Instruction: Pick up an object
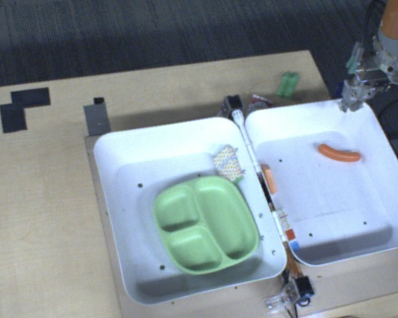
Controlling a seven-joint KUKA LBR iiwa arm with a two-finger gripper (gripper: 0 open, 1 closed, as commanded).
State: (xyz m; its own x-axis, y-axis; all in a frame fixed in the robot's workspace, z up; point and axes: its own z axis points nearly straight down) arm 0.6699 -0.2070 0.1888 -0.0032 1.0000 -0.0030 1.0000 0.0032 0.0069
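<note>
The jaws [353, 93] hang at the far right corner of the right bin [382, 160], and whether they are open or closed I cannot tell; nothing shows between them. The likeliest target, an orange sausage-shaped object [339, 153], lies near them on that bin's floor. It looks round and slender, so I judge it could roll or slip aside under a poorly centred grasp. The left bin [120, 206] holds a green divided plate [206, 223] with a small patterned object [227, 162] at its far edge.
</note>
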